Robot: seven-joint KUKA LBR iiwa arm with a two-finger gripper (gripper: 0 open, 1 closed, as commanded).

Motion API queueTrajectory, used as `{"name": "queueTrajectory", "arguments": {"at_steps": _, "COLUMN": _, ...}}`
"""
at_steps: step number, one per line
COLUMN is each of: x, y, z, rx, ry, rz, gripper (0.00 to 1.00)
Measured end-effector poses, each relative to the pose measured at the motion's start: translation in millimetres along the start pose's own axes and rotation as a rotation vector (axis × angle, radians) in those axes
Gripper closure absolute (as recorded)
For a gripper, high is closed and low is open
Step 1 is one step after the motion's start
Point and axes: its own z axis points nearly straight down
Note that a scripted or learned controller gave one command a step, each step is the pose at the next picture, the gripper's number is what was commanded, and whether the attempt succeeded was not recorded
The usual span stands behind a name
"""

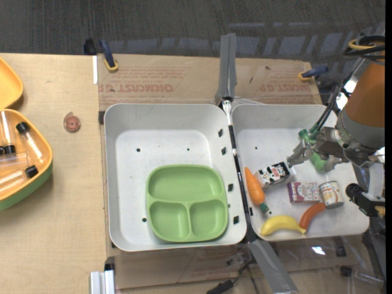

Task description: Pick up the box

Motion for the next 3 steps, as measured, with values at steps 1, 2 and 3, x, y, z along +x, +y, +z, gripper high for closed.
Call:
{"name": "queueTrajectory", "arguments": {"at_steps": 1, "x": -55.5, "y": -23.6, "z": 127.4, "rx": 0.003, "ry": 0.013, "rz": -0.097, "gripper": 0.00}}
{"name": "queueTrajectory", "arguments": {"at_steps": 2, "x": -54.8, "y": -23.8, "z": 119.3, "rx": 0.006, "ry": 0.015, "rz": -0.096, "gripper": 1.00}}
{"name": "queueTrajectory", "arguments": {"at_steps": 3, "x": -28.3, "y": 22.3, "z": 39.5, "rx": 0.000, "ry": 0.000, "rz": -0.011, "gripper": 1.00}}
